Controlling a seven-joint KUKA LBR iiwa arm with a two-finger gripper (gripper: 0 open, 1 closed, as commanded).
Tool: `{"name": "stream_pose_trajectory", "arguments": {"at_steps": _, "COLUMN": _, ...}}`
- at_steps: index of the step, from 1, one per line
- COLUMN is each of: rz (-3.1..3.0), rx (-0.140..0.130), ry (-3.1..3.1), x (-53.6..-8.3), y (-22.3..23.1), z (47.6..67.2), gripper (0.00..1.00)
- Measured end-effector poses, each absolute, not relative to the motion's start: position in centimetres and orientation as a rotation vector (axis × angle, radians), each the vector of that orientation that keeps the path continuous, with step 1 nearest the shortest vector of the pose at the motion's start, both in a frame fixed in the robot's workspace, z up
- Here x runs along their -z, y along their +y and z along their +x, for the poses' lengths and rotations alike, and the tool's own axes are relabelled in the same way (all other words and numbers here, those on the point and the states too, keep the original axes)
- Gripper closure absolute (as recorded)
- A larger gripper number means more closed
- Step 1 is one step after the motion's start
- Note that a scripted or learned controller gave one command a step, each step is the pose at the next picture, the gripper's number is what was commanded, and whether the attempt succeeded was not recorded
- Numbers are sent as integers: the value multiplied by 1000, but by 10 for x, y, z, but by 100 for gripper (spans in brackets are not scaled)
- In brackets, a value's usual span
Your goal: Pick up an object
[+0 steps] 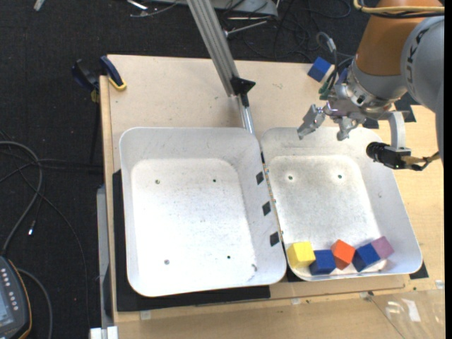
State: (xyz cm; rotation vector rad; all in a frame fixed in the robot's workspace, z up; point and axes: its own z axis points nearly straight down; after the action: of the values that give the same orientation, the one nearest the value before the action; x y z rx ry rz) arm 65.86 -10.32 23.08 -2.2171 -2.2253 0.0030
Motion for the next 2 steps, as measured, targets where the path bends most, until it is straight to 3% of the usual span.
{"name": "stream_pose_trajectory", "arguments": {"at_steps": 1, "rz": -2220, "rx": -9, "ry": -2213, "x": -180, "y": -111, "z": 592, "gripper": 0}}
{"name": "stream_pose_trajectory", "arguments": {"at_steps": 2, "rz": -2225, "rx": 9, "ry": -2232, "x": -291, "y": -133, "z": 636, "gripper": 0}}
